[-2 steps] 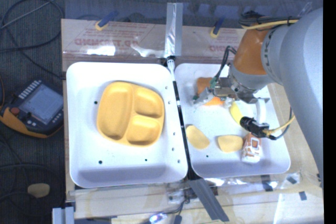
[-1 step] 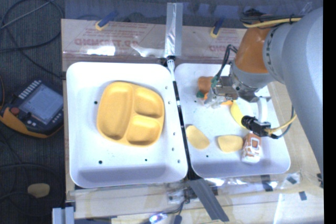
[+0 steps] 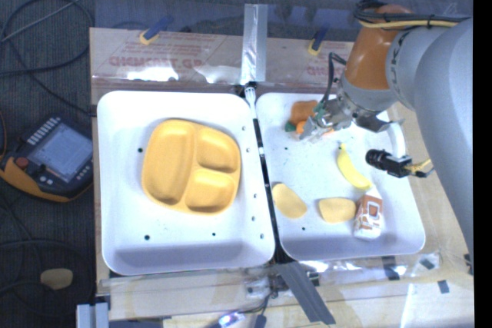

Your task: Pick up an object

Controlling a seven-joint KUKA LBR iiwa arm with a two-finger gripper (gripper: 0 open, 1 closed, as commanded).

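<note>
1. The gripper [image 3: 320,123] hangs low over the far left corner of the right bin [image 3: 400,242]. From this slant you cannot tell how wide it stands.
2. Its tip is just beside an orange toy with a green end [image 3: 301,113], on that toy's right side. Whether the two touch cannot be made out, and nothing shows clamped in the gripper.
3. The orange toy lies in the right bin near the far wall, close to the ridge where the two bins meet.
4. A banana [image 3: 352,168] lies on the same bin's floor, nearer the camera and to the right of the gripper, well apart from the orange toy.
5. Two pale yellow rounded pieces rest toward the near side of this bin, the left one [image 3: 290,201] close to the dividing ridge and the right one [image 3: 337,210] near it.
6. A small white and orange carton [image 3: 370,215] lies just beside the right piece, near the bin's near right corner.
7. The left bin [image 3: 115,242] holds a yellow divided plate [image 3: 191,165] with three compartments, lying flat about in the middle.
8. Both bins sit side by side on a brown surface [image 3: 177,57].
</note>
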